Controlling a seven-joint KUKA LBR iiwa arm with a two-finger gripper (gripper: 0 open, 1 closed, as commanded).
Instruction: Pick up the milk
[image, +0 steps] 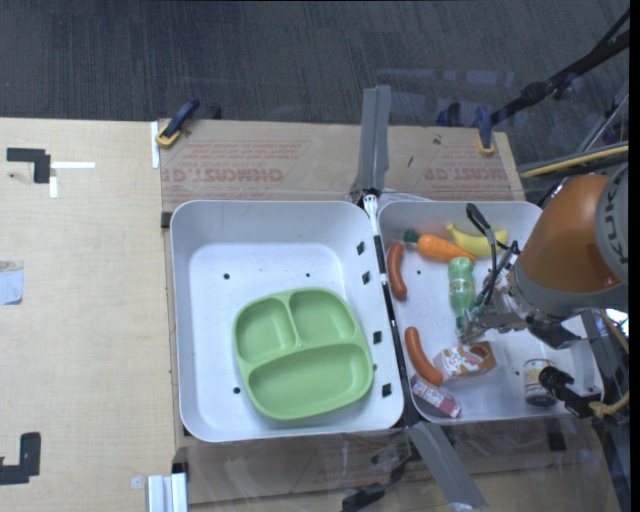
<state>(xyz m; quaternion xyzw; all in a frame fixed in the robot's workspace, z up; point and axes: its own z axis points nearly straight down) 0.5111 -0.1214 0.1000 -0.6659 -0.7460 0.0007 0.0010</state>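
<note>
Orange-banded arm, end effector low above milk carton, finger spread indiscernible.

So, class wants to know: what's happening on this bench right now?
A robot arm reaches into the right bin, its gripper low over a pile of toy food: a green bottle, a carrot, a banana, two sausages and a small carton, likely the milk. Nothing looks lifted yet. The left bin holds a green divided plate.
</note>
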